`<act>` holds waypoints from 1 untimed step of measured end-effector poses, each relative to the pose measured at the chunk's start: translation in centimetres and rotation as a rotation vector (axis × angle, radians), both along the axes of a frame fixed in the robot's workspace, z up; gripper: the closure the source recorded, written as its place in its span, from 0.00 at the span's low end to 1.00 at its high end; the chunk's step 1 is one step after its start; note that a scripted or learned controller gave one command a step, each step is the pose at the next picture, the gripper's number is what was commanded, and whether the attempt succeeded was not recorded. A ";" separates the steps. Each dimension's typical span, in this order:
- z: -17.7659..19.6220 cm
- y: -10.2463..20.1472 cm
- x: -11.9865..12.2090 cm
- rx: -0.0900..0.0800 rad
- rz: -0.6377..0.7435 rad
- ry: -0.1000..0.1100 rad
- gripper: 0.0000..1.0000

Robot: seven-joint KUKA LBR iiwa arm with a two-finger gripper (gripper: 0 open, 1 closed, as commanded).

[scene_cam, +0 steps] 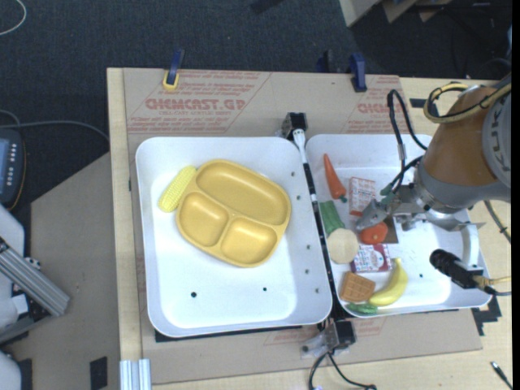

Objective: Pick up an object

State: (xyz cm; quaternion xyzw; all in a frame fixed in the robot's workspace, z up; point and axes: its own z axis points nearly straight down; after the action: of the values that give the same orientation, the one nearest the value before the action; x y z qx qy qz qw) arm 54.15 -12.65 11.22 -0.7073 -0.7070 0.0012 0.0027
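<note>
The tool (376, 215) hangs low in the right bin (422, 148), just above a red tomato (374, 234) lying beside a banana (392, 286); its grip state cannot be told.

I work in a lab: clamped board (268, 104), loose cables (396, 128), dark carpet (97, 23), two white bins (162, 242).

You can't judge the gripper (375, 215): its tips sit low among the right bin's (422, 149) toys, and a gap between them is too small to read. The arm (467, 149) runs off the right edge. It covers part of the red round piece (374, 234) and the packet (361, 192) print is illegible. The green item (363, 308) under the banana (392, 287) shows only as a sliver.
</note>
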 end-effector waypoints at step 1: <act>-2.9 0.1 0.0 0.000 0.000 -0.001 0.00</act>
State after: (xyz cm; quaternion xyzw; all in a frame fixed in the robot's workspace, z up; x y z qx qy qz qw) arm 54.10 -12.56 8.29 -0.7072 -0.7070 0.0009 0.0022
